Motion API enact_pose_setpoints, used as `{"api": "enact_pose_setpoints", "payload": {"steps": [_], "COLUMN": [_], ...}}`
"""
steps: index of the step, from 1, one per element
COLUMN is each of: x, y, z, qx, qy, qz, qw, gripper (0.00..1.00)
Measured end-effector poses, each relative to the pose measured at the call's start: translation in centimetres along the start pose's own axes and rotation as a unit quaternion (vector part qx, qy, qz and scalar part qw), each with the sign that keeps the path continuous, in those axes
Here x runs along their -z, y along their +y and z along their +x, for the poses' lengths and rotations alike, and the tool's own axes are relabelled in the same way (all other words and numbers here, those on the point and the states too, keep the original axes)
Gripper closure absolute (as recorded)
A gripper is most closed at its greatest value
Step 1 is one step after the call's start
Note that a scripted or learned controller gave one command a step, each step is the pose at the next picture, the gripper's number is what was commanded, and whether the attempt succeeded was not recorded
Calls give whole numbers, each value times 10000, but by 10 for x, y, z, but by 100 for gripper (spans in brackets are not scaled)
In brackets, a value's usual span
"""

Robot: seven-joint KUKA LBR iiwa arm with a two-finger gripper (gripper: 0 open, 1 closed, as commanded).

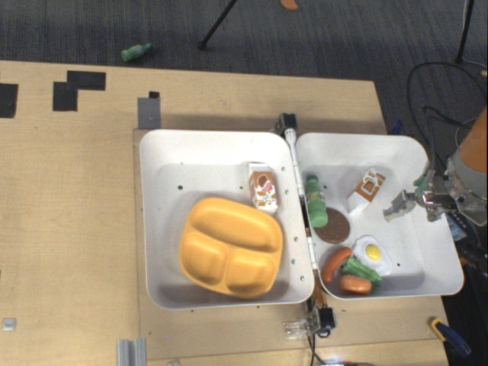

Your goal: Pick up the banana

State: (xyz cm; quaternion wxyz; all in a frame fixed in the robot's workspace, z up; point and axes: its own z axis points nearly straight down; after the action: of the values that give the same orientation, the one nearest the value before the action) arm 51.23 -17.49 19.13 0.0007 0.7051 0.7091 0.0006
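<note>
Left bin (152,227): yellow divided plate (231,245), small carton (263,190) | right bin (438,273): green bottle (313,199), fried egg (371,252); banana's place cannot be told | gripper (413,201) above right bin's right side, grip state cannot be told; contents all lie to its left.
</note>
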Motion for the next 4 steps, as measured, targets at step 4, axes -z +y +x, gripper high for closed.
{"api": "enact_pose_setpoints", "payload": {"steps": [4], "x": [-55], "y": [-25], "z": [58], "qx": [-560], "qy": [0], "qz": [-5], "qw": [9984], "gripper": [0]}}
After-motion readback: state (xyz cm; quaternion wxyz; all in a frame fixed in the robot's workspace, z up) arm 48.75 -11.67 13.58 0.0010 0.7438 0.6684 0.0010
